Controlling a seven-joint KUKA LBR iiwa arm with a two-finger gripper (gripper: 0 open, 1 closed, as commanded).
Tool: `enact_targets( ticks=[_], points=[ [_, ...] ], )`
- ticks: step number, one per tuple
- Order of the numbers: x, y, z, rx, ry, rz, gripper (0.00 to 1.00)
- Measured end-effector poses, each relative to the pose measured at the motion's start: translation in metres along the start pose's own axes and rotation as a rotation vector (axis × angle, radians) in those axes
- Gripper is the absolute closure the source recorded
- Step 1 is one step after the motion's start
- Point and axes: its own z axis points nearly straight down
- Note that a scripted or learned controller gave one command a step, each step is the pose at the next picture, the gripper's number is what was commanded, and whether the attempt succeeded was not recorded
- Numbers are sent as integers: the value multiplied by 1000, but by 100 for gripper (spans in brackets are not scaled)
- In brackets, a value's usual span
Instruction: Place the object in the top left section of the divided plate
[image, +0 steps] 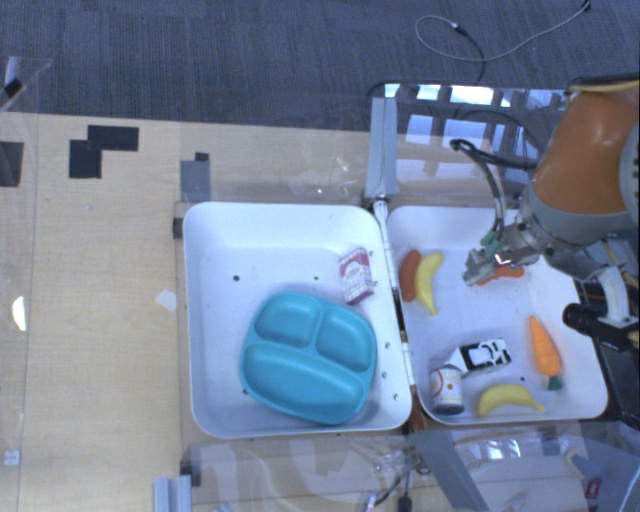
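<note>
A blue divided plate (309, 358) lies in the left bin (215, 300), toward its front. My gripper (493, 261) is down in the right bin (570, 300), near its back middle. A small orange-red object (508, 271) pokes out just beneath and to the right of it. The gripper body covers most of that object, so whether the two touch is unclear. The arm's orange band (590, 150) rises above the right bin's far corner.
A red and white packet (355, 275) lies in the left bin behind the plate. The right bin also holds a red sausage (409, 274), a banana (429, 282), a carrot (544, 350), a black and white toy car (484, 355), a small can (446, 388) and a second banana (509, 400).
</note>
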Motion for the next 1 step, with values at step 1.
enact_targets(
  ticks=[1],
  points=[
    [64, -49, 48, 4, 1, 112, 100]
  ],
)
